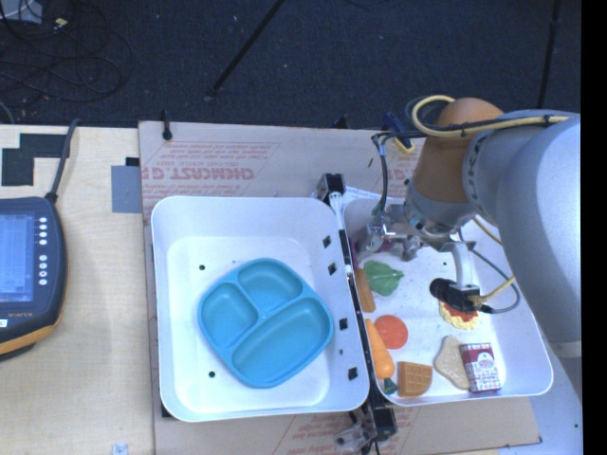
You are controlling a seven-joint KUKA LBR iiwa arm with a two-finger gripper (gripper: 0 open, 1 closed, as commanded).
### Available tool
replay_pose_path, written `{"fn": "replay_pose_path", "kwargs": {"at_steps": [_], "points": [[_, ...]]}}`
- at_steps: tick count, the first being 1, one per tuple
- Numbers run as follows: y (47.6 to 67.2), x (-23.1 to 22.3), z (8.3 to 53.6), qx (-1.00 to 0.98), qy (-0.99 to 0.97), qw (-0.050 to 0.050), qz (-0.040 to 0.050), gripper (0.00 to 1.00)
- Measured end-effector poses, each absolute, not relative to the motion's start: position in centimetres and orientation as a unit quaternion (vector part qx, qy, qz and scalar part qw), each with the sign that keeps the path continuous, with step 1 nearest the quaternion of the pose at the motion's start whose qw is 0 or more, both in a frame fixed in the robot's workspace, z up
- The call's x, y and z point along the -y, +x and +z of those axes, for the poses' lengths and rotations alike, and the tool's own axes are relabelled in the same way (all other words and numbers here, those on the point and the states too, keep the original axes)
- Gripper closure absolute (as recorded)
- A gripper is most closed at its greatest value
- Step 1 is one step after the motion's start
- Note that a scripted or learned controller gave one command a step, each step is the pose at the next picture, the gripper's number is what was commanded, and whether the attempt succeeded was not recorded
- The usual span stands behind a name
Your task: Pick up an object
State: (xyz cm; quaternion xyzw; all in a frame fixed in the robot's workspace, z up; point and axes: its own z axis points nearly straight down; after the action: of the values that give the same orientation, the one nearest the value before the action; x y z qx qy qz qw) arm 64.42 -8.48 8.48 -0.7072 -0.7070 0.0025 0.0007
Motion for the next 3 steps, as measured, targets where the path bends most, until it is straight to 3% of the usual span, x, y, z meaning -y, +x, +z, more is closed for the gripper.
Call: {"fn": "replay_pose_path", "kwargs": {"at_steps": [1,2,3], "points": [[60.1,8.7,8.5,0.707,-0.708,0.002,0.0017,0.0],[64.5,8.5,8.5,0.707,-0.707,0.001,0.0017,0.0],[60.3,8.9,8.5,0.707,-0.707,0.002,0.0015,0.0]]}}
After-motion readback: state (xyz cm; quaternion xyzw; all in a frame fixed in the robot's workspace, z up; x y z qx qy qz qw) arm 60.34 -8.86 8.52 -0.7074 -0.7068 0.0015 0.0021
